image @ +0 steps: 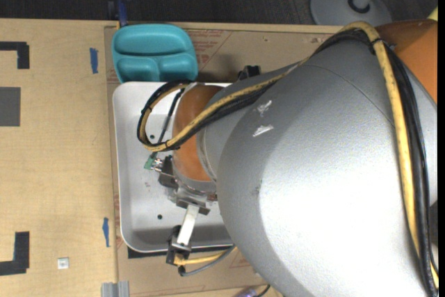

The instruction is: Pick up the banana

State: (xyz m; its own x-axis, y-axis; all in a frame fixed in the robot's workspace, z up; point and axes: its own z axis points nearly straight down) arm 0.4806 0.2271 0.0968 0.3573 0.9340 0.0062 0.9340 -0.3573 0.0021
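You have nothing legible to read here. The one trace of print is a patch of faint reddish lettering (208, 45) on the cardboard tabletop (55, 170), just right of the teal plastic tray (154, 52), too small and blurred to make out any word.

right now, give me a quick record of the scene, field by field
arm: grey with an orange band, comes in from the right, wrist down over the bin
bin: white, shallow, its left strip bare, the rest hidden under the arm
teal thing: moulded plastic, outside the bin at its far edge
bench: tan, with blue tape and black marks on the left
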